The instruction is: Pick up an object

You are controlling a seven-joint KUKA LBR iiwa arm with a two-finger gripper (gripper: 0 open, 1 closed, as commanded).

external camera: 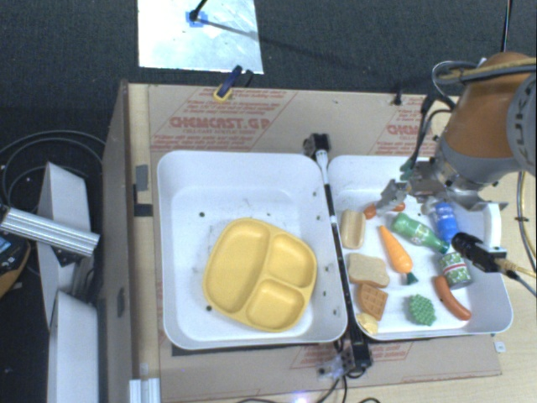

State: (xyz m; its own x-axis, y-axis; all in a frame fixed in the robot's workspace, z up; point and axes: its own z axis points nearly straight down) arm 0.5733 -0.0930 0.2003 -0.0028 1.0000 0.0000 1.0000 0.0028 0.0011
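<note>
My gripper [391, 198] hangs low over the far part of the right bin [495, 316], below the arm's grey wrist and orange band. Just under and left of it lies a small orange-red piece [372, 212]. A green bottle [418, 232] and a blue can [445, 222] lie right beside it, toward the front right. Further forward are a carrot [396, 248], a pale bread roll [352, 227], a toast slice [367, 269], a waffle [372, 300], a green broccoli piece [421, 309], a sausage [451, 297] and a green-and-white can [455, 268]. Nothing shows in the gripper's grasp.
The left bin [180, 225] holds a yellow three-compartment plate [260, 274]. A black divider rail [334, 225] runs between the bins. A black fitting with a cable [478, 253] sits by the right bin's right wall. Cardboard lies under both bins.
</note>
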